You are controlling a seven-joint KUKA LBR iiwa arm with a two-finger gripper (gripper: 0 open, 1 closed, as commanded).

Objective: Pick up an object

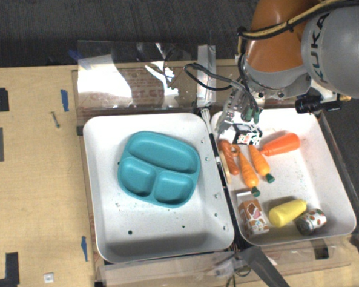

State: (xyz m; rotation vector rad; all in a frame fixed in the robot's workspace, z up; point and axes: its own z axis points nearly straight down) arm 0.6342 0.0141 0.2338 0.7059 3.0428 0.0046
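My gripper [238, 132] hangs low over the upper left part of the right bin [333, 179], under the grey arm with the orange band. Just below it lie three carrots side by side: one at the left [230, 157], one in the middle [248, 171], one at the right [259, 161]. A larger orange carrot-like piece [281, 144] lies to the right of the gripper. Near the bin's front sit a small brown and white carton [253, 216], a yellow lemon-like object [287, 212] and a small dark can [310, 221].
The left bin [112, 229] holds a teal divided plate [159, 168]. A clear plastic sheet [139, 81] lies behind the bins. Cables run from the wrist down toward the gripper. The wooden bench top [31, 197] stretches to the left.
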